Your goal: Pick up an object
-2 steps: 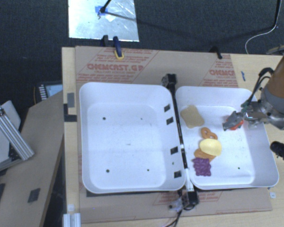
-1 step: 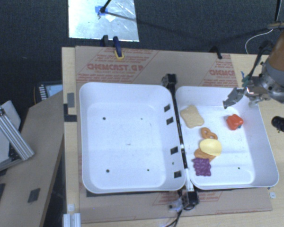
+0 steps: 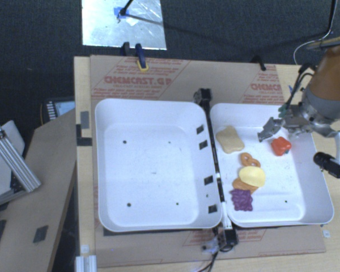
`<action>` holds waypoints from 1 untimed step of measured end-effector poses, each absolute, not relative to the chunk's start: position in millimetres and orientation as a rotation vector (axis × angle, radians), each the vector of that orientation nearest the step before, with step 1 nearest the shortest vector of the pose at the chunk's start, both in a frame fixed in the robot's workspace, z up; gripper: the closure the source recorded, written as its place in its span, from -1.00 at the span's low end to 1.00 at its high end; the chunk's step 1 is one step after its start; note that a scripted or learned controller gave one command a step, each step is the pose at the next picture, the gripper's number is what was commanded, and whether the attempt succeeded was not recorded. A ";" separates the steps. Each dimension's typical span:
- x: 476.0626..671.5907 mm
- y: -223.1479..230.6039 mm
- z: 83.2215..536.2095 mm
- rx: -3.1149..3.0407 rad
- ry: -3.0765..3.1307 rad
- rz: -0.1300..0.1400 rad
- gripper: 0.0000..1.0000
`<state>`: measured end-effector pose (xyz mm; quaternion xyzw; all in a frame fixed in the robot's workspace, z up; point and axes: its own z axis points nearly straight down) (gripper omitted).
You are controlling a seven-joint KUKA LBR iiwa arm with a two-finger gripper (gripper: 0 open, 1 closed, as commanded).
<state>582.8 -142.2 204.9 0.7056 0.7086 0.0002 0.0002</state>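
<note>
Red pepper [image 3: 281, 146] unlifted in right bin [image 3: 314, 208] — tool [image 3: 270, 130] at its 10 o'clock, grip state unreadable; pick pending.

Arm [image 3: 331, 78] cut off at right edge; fruit details blurred.

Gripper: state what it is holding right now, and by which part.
Nothing is visibly held. The gripper hangs over the right bin, beside the red toy, with no object seen between its fingers.
</note>
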 end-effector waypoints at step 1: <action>559.3 -116.0 147.2 2.220 2.227 -0.001 -1.00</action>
